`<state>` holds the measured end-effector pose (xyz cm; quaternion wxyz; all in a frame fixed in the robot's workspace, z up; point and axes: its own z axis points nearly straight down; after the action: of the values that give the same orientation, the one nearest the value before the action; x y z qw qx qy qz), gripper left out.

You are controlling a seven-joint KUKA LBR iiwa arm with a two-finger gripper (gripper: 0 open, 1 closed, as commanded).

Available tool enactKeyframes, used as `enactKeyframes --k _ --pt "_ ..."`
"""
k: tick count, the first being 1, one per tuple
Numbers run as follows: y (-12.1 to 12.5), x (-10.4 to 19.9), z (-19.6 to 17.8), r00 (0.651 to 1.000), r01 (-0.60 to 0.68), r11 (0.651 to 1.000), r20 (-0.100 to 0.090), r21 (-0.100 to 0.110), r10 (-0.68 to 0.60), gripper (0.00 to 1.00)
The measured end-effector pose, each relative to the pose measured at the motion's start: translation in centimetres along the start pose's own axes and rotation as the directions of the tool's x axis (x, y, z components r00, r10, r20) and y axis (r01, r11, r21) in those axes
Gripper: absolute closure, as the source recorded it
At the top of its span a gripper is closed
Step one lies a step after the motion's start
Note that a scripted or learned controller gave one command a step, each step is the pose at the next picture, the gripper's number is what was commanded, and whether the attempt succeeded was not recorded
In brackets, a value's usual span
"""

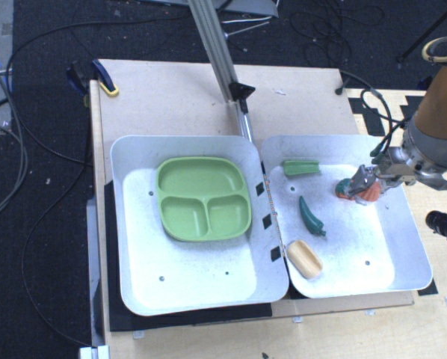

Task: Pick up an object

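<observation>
**Clerk:** Item one, nearest the lens: tan bread-shaped piece (304, 259), lying flat near the front left corner of the right bin (403, 271). Loose, touched by nothing.

**Checker:** Next?

**Clerk:** Item two: dark teal pepper-like piece (311, 216), slanted, mid-bin, near the tan one but apart from it. Item three: green wedge-shaped piece (300, 168), toward the far edge of that bin. All three lie scattered and separate, which leaves room to approach each from above.

**Checker:** Left bin (134, 275)?

**Clerk:** Item four: green divided plate (205, 199), three compartments, sitting upright in the middle. Wide and shallow; I judge it a poor candidate for a two-finger grasp.

**Checker:** And the arm?

**Clerk:** Gripper (362, 185) reaches in from the right, low over the right bin's far right part. Item five: small orange-red object (369, 193) with a bit of teal at its side, right at the fingertips. That looks like the chosen target.

**Checker:** Jaw state?

**Clerk:** Cannot tell. The tip and the object blur together, so whether it sits between the jaws or just beside them is unclear.

**Checker:** Status?

**Clerk:** My judgement: at the grasp stage, nothing visibly lifted. The object appears small and rounded, so it may slip or be nudged aside.
</observation>
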<state>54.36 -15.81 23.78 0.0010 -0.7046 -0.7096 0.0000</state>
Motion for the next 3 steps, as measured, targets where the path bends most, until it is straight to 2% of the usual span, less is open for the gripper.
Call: enactKeyframes --k 3 --pt "-3.5 16.2 -1.3 1.000 0.001 1.000 -0.001 -0.001 -0.001 1.00"
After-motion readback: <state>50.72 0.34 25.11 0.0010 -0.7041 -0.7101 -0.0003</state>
